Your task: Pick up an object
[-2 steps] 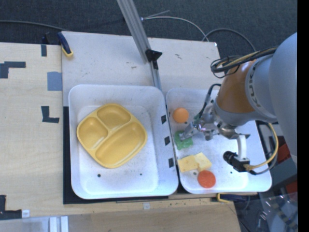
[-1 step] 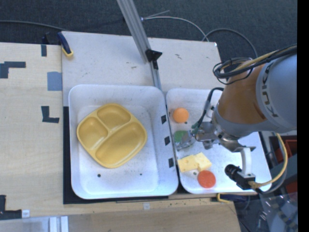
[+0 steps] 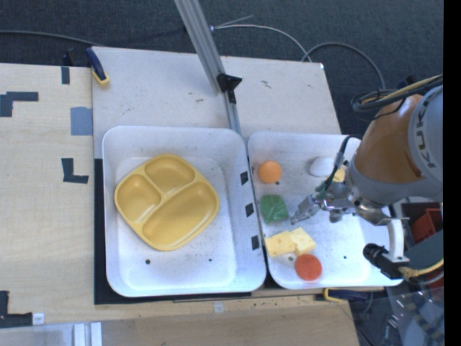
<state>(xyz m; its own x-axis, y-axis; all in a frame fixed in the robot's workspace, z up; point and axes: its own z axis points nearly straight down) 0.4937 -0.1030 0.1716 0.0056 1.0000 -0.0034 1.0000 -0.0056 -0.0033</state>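
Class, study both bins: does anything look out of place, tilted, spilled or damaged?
Nothing looks spilled or broken. The yellow plate lies askew in the left bin. In the right bin, the cheese sits against the dividing wall, beside the red ball.

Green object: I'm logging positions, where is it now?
The green object lies in the right bin, below the orange ball and above the yellow block.

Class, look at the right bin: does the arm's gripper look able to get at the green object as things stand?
Probably yes. The gripper hovers just right of the green object, with bare bin floor between them. The orange ball and yellow block sit apart from it, so nothing seems to block the approach.
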